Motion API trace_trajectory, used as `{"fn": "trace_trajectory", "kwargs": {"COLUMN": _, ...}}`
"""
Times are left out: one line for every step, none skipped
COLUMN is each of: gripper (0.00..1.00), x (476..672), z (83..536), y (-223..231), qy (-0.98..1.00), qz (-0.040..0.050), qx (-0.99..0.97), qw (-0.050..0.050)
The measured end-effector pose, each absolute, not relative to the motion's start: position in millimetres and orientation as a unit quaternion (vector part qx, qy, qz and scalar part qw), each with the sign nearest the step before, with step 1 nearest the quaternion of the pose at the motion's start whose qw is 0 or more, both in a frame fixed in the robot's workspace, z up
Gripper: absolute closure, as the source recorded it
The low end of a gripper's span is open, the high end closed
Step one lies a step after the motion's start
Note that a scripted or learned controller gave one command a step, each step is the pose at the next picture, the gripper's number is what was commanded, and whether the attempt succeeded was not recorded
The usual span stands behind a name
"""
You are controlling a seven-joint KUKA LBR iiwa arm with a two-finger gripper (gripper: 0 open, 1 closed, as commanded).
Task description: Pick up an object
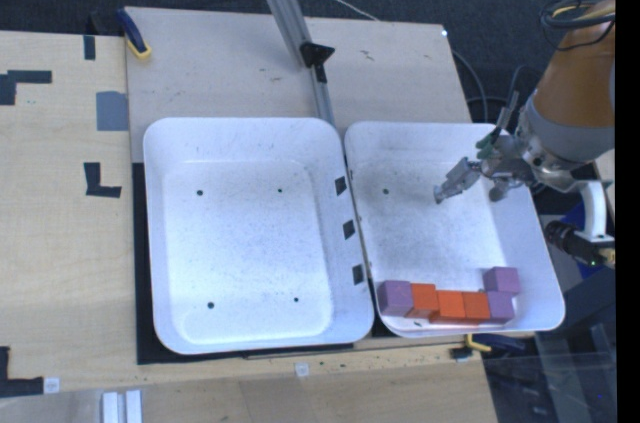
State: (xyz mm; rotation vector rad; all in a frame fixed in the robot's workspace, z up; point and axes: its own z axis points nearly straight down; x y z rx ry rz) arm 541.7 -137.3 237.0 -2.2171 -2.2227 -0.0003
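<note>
**Arm hangs over right bin, blocks waiting at the near edge**

A grey robot arm with an orange band reaches in from the right, its gripper [468, 179] poised above the middle of the right bin [400, 151]. Whether the gripper is open or closed cannot be told at this size; nothing can be seen in its grasp. The things to be picked lie well apart from it, bunched along the near wall of that bin: a purple block [396, 296] at the left end, two orange blocks [452, 303] side by side in the middle, and further purple blocks [501, 293] stacked or leaning at the right end. The left bin [170, 161] sits alongside, its rim touching the right bin's.

To do the pick well, the gripper would likely need to travel toward the near wall and come down squarely over one block. The purple block at the left end looks the easiest target, with one side free; the orange pair sit tight against their neighbours and leave little room. The sloping wall behind the row could foul the approach.

The blocks appear small, hard-edged and matte. Both bins are shallow, smooth white plastic with rounded corners, their floors speckled with dark flecks.
</note>
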Motion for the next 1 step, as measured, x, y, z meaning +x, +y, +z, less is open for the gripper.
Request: {"fn": "trace_trajectory", "kwargs": {"gripper": 0.00, "x": 561.9, "z": 298.0, "y": -129.9, "qy": -0.709, "qz": -0.0021, "qx": -0.706, "qw": -0.002}}
